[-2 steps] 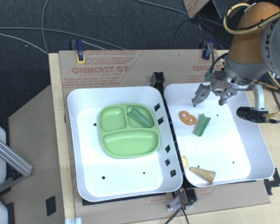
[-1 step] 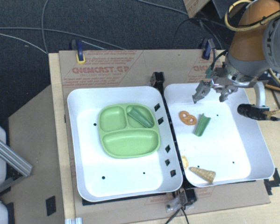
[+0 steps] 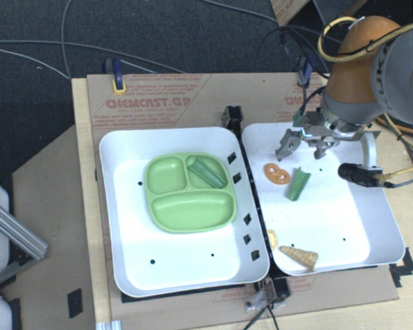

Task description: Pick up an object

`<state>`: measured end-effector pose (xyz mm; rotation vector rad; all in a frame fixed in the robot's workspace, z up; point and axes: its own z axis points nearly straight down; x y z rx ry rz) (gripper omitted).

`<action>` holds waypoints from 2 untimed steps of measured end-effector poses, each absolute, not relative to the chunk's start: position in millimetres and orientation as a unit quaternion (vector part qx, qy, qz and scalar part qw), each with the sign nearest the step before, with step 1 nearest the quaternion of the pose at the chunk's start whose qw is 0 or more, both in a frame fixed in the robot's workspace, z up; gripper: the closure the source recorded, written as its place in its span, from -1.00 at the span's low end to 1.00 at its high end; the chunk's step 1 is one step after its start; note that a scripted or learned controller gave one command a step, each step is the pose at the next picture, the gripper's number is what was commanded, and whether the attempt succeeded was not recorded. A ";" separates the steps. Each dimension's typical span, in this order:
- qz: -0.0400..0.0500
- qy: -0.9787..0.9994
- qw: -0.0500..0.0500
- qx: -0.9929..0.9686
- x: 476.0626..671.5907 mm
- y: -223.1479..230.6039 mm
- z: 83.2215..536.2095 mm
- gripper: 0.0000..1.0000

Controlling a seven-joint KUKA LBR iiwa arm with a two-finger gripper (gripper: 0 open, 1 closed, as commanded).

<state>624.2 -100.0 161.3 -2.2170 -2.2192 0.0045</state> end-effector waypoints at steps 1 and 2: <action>0.002 -0.708 0.003 -0.707 625.5 -95.6 118.2 -1.00; 0.000 -0.707 0.000 -0.707 626.3 -94.9 84.7 -1.00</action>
